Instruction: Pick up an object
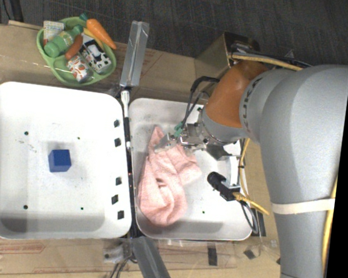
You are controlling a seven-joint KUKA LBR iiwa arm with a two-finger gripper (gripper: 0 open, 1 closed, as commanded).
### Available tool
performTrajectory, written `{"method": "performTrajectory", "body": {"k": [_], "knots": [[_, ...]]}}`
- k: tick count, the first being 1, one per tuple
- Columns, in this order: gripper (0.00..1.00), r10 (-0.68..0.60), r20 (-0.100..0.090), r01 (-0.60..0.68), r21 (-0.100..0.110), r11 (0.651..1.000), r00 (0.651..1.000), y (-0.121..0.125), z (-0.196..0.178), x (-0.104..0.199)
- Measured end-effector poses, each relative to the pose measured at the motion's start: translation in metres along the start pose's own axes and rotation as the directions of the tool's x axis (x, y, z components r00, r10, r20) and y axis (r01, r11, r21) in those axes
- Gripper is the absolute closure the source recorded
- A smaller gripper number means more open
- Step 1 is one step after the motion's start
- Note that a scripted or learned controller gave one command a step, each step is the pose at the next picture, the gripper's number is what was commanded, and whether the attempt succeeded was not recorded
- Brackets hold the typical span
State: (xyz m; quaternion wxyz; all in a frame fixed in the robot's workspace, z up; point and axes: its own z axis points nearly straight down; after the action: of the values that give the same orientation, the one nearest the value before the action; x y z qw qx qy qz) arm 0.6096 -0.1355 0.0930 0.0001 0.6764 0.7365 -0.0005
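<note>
**Hand Sits at the Thin End of the Pink Cloth**

I see 2 white bins side by side on the counter (170,65). The pink cloth (163,187) lies in the right bin (217,225). The big grey arm comes in from the cloth's right, and its hand (185,136) is low over the cloth's far, thin end. It looks like it is touching the cloth there or is just above it. I cannot tell if the hand is apart or together, and I cannot see any cloth held in it.

The cloth is long one way. It runs from the back of the bin toward the front, leaning a little. The thin end points to the back, under the hand. The fat, bunched end points to the front.

Here is what I think could go wrong. The cloth is soft and floppy, so the hand might pinch just 1 small fold, and the fold could slip out on the way up. The hand might also close on nothing at all. The far end lies near the bin wall, so the hand might bump that wall.

Well to the left of the cloth, 1 blue cube (60,159) sits in the other bin (9,146). Far back and left of the cloth is a green bowl (60,77) of toy food.
</note>
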Motion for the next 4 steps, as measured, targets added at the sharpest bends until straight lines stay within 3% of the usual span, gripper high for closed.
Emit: {"method": "performTrajectory", "body": {"k": [1, 2, 3, 4], "knots": [[1.0, -0.005, 0.0, 0.005, 0.002, 1.0, 1.0, 0.0, -0.01, 0.001], [0.0, -0.006, 0.001, 0.006, 0.002, 1.0, 1.0, 0.0, -0.01, 0.001], [0.0, -0.031, -0.002, 0.031, 0.002, 1.0, 1.0, -0.014, 0.0, -0.042], [1.0, -0.036, -0.002, 0.036, 0.003, 0.999, 0.999, -0.014, -0.01, -0.041]]}}
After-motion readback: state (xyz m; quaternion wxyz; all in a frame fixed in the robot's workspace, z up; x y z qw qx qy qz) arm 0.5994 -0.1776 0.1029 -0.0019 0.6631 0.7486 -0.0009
